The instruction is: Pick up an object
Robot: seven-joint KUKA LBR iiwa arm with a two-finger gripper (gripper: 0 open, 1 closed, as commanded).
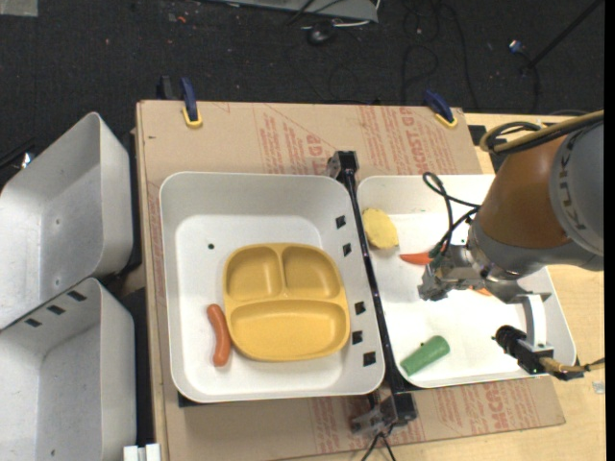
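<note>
The right bin (452, 377) holds a yellow lemon-like piece (381, 229) near its upper left, an orange carrot-like piece (415, 257) just below that, and a green cylinder (425, 354) near the front. My gripper (440, 284) hangs low over the middle of this bin, just right of and below the orange piece, whose far end runs under the wrist. The arm's bulk hides the fingers. In the left bin (183, 257) lies a yellow divided plate (285, 302) with an orange sausage (220, 334) beside it on the left.
A black divider clamp (368, 286) runs between the two bins. Cables trail from the wrist to a small black and yellow connector (524, 349) at the right bin's front right. Two white spare bins (58, 257) stand off the bench to the left.
</note>
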